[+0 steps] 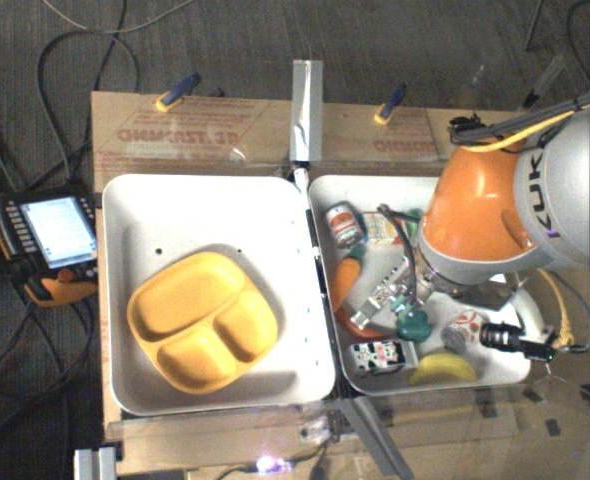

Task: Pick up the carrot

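The carrot [346, 279] is an orange tapered piece lying along the left wall of the right bin [325, 298], with something red at its lower end. My gripper [383, 296] hangs low over the middle of that bin, just right of the carrot and close to its lower half. From this slant I cannot make out whether it touches the carrot. The grey arm with its orange band [475, 213] covers the bin's right half.
In the right bin are a small can [343, 223], a teal object [412, 320], a dark box [381, 356], a banana [443, 368] and a white-red item [464, 326]. A yellow divided plate [203, 318] lies in the left bin [115, 258].
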`<state>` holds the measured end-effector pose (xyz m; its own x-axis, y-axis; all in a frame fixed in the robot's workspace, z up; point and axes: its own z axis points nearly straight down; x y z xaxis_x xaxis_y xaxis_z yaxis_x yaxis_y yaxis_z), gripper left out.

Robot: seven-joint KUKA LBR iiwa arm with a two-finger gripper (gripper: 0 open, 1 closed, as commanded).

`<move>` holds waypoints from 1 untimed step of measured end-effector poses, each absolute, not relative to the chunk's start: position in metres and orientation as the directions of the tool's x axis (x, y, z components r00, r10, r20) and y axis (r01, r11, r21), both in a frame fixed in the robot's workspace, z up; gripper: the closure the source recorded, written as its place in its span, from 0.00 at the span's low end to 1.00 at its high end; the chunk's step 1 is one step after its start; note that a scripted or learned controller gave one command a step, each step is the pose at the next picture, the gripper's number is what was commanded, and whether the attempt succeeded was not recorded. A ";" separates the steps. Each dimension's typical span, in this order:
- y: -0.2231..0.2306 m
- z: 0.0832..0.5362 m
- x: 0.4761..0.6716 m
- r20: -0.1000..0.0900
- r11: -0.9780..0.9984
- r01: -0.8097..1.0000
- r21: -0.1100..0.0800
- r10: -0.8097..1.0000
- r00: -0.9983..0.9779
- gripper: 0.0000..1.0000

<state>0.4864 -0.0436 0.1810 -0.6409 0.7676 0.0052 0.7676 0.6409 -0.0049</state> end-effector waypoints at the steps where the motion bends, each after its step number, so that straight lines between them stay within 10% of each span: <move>1: 0.009 0.206 0.520 0.002 0.526 0.851 -0.006 0.851 -0.526 1.00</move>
<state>0.5198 0.0094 0.2058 -0.5259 0.8506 0.0024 0.8505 0.5259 -0.0064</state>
